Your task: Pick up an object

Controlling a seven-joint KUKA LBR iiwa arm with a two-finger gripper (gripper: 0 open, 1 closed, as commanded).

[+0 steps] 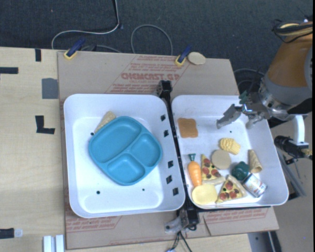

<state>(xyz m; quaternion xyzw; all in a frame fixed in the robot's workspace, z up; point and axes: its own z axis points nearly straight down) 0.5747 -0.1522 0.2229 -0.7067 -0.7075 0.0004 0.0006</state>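
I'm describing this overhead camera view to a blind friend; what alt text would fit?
A grey robot arm's gripper hovers over the right white bin, which holds toy food: a toast slice, a carrot and pizza slices. The left bin holds a blue divided plate.

The grey arm [283,77] enters from the right edge, its orange band uppermost near the top right corner, and bends down and leftward over the right bin [210,103]. The gripper [236,117] hangs above that bin's upper right part, its fingers [224,119] spread apart, nothing between them.
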